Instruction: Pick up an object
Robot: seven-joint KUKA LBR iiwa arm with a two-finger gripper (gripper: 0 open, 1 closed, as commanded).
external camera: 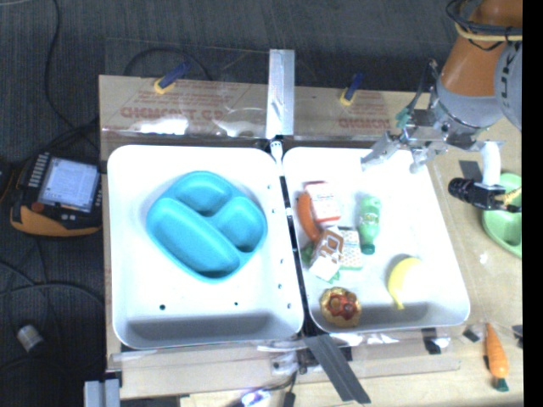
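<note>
Camera view shows the gripper (397, 152) over the far right corner of the right bin (441, 253), its 2 fingers spread apart with nothing between them; no object is yet picked.

Risks, as judged from this position:
- The fingers could strike the right bin's far wall on descent; cause: the gripper stands at the rim, well apart from any object.
- A closure among the central items could catch 2 at once or push both aside; cause: the carrot (307, 216), the red-and-white carton (324, 202) and the small packets (333, 253) lie touching or just beside each other.
- The green bottle (368, 223) could roll out of the fingers; cause: it is rounded and lies on its side.

Contents:
- Right bin: the cluster toward its left wall; green bottle near its middle; banana (402, 280) and a round red-and-yellow item (339, 306) toward its near wall.
- Left bin (136, 312), beside the right bin: 1 blue divided tray (205, 224).
</note>
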